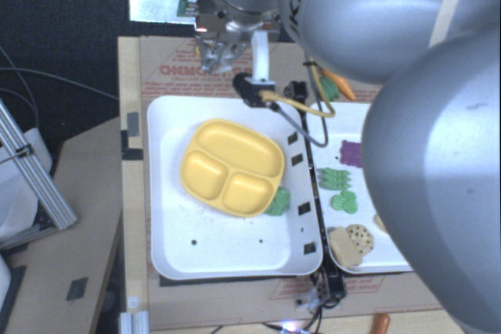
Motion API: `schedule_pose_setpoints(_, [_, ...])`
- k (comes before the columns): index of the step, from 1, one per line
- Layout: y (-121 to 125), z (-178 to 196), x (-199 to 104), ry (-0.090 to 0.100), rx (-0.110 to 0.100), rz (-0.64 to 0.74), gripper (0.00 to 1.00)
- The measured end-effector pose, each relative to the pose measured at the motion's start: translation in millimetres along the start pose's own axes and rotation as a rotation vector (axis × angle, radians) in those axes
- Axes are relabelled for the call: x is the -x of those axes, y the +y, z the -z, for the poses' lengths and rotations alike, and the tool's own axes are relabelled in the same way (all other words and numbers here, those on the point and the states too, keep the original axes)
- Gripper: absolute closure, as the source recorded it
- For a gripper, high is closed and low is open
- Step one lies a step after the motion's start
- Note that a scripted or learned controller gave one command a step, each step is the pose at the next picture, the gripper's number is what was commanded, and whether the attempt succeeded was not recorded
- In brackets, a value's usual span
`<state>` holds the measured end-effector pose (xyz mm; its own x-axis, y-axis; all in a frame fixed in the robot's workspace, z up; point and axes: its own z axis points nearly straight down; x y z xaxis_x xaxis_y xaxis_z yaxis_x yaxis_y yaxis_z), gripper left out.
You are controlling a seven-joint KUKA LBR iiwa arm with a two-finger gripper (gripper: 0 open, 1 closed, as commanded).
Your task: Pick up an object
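While the gripper (215, 59) hangs past the left bin's (168, 168) far rim, finger state can't be told, a yellow tray (231, 167) lies mid-bin. Prob. light, stiff, slick plastic; best pinched at its raised rim, not the flat wells.

- Gripper (215, 59): above the bench, beyond the far rim of the left bin (168, 192)
- Divided tray (232, 167): in left bin, nearer the camera than the gripper
- Small toy (278, 202): touching tray's right near edge
- Right bin (368, 266): right of gripper, holding cookie (356, 240) and small pieces (338, 180)
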<state>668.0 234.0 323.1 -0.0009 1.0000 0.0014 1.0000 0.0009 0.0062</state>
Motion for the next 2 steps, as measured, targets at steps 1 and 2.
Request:
schedule_pose_setpoints(1, [-64, -15, 36, -0.002, -0.010, -0.002, 1.00])
schedule_pose_setpoints(2, [-34, 106, -3, 0.005, 0.010, 0.006, 1.00])
